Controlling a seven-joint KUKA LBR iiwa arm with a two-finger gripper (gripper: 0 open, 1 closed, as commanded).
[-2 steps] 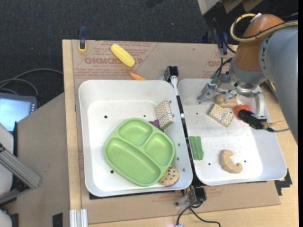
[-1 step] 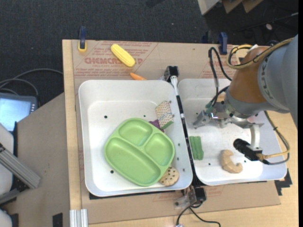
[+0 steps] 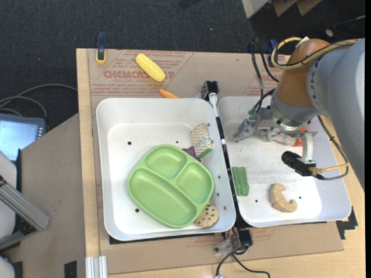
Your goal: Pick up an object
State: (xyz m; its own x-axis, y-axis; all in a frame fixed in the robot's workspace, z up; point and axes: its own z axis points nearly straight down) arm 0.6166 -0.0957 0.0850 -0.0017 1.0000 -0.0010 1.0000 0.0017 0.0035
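Note:
My gripper point(image 3: 258, 131) hangs low over the back of the right bin point(image 3: 324, 210), under the grey arm with its orange band. A small red and white thing point(image 3: 288, 136) lies just to its right, partly hidden by the wrist. Nearer the front of this bin, a tan croissant point(image 3: 282, 197) sits at the right and a green block point(image 3: 240, 180) lies by the left wall. In the left bin point(image 3: 110, 155) are a green divided plate point(image 3: 170, 184), a patterned box point(image 3: 201, 139), a cookie point(image 3: 206, 216) and a bit of something purple point(image 3: 189, 152).
On the cardboard behind the bins lie a yellow corn cob point(image 3: 150, 67) and a small orange piece point(image 3: 168, 94). A black-headed tool point(image 3: 211, 89) rests along the divide between the bins. A blue clamp point(image 3: 101, 41) holds the board's back left corner.

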